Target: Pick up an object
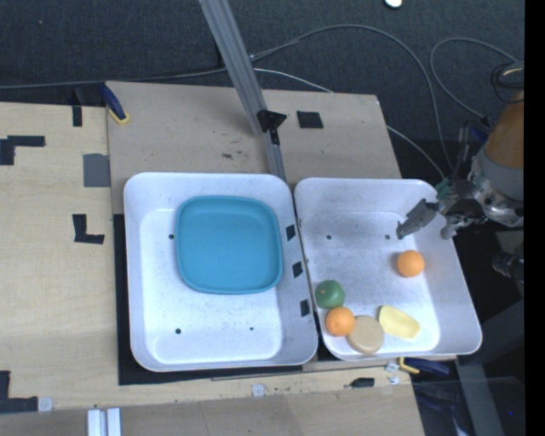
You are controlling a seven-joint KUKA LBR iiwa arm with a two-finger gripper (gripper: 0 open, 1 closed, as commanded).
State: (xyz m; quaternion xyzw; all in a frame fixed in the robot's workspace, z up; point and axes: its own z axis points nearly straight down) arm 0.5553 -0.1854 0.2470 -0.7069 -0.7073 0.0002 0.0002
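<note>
- A pale wooden bench top (51,255) fills the left and middle, marked with black tape pieces (85,228) and a grey patch (96,169).
- Dark carpeted floor (128,38) runs along the top.
- A grey metal pole (243,72) slants down from the top edge.
- Thin cables (400,51) loop across the floor at upper right.
- A bright light spot (392,3) shows at the top edge.

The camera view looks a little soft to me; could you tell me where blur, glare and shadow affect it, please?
In the camera view, the gripper and wrist at the right edge are blurred, so its fingers cannot be read; the right bin floor looks speckled and grainy; the blue plate in the left bin shows even light without harsh glare; the small orange ball stays fairly crisp, with only soft shadow.
</note>
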